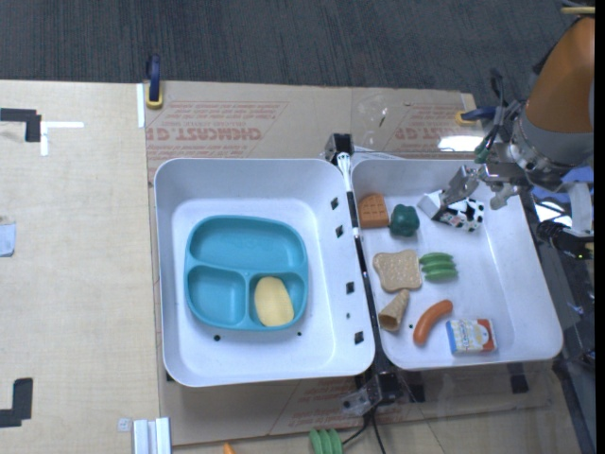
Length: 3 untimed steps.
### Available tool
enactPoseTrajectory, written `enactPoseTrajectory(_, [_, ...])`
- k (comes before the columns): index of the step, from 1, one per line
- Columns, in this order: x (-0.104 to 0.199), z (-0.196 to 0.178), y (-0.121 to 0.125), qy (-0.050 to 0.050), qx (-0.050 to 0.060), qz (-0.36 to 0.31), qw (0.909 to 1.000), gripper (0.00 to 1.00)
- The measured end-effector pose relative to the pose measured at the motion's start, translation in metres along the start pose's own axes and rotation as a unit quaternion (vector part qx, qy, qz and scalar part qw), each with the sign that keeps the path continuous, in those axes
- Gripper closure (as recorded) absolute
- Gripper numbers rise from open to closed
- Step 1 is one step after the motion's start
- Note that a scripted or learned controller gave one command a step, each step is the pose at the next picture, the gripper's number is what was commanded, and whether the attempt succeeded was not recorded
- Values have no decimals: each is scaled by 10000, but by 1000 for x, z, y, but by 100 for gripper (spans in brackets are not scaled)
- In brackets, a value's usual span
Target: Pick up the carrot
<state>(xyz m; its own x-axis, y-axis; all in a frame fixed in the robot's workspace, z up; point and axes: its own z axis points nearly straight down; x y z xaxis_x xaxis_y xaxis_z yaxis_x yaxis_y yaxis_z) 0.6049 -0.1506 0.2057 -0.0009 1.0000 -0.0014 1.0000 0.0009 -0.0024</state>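
The carrot (pixel 432 320), a short orange-red stick, lies slantwise on the floor of the right bin (pixel 510 272), near its front. It sits between a cone-shaped piece (pixel 393 309) and a small carton (pixel 470 336). My gripper (pixel 460 200) hangs over the bin's back right part, well behind the carrot and apart from it. A small black-and-white piece (pixel 470 216) lies right under the gripper's tip. Nothing visibly hangs from the gripper.
Also in the right bin are an orange waffle (pixel 372 210), a dark green vegetable (pixel 405 219), a bread slice (pixel 398 270) and green pods (pixel 438 266). The left bin (pixel 170 253) holds a teal divided tray (pixel 217 244) with a yellow piece (pixel 274 302).
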Motion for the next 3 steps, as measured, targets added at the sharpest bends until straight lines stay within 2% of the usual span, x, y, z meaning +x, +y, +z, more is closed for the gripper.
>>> enactPoseTrajectory(1, [37, 110, -70, -29, -72, -1281, 9917, 0])
enactPoseTrajectory(2, [41, 111, 10, -12, -45, -266, 9996, 0])
enactPoseTrajectory(3, [51, 110, 44, -60, -52, 212, 9997, 0])
